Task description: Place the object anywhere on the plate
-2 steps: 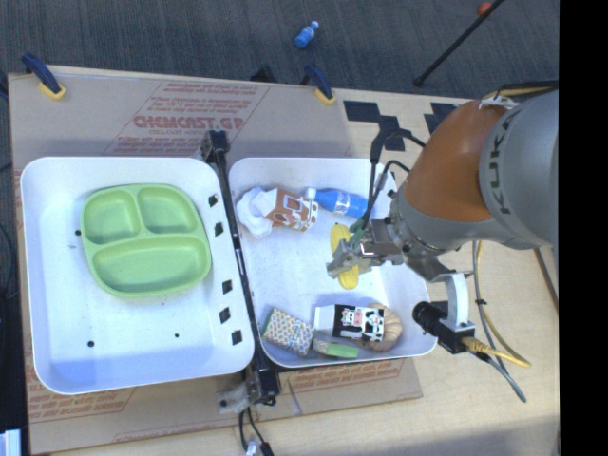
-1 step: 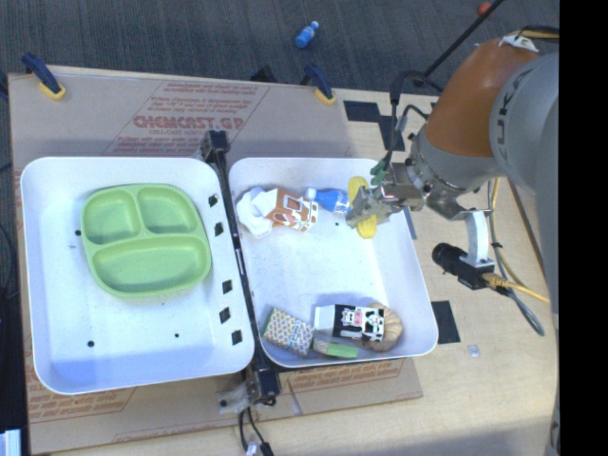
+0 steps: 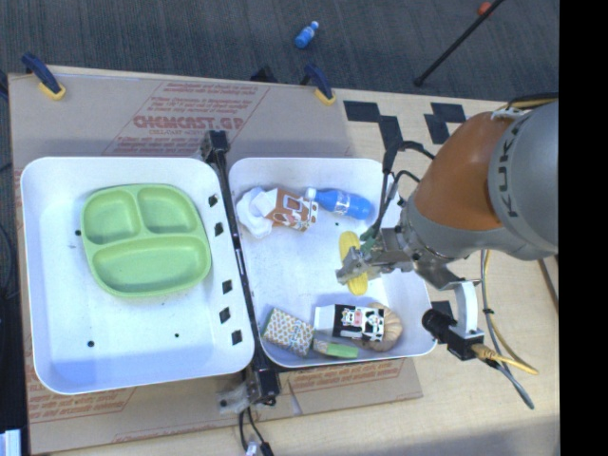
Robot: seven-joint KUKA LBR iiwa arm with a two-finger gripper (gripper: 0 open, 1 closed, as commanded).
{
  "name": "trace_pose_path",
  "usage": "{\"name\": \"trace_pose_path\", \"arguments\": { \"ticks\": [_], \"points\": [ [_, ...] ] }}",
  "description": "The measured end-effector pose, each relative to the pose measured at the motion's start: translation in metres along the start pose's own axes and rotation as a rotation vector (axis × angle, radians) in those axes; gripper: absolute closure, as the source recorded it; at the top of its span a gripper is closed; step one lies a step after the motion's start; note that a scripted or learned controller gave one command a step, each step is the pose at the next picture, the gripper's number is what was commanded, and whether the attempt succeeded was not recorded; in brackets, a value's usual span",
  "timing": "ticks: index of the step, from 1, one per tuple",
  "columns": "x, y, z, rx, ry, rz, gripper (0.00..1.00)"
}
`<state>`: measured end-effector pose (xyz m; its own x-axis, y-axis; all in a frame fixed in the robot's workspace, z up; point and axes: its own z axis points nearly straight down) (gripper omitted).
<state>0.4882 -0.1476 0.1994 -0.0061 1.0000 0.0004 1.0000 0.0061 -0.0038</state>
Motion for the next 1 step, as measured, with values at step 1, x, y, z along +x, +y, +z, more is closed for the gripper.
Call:
{"name": "trace_pose_path", "arguments": {
  "ticks": [1],
  "points": [
    [-0.0487,0.0530,-0.0410,-0.005,-0.002,0.000,1.00]
  ]
}}
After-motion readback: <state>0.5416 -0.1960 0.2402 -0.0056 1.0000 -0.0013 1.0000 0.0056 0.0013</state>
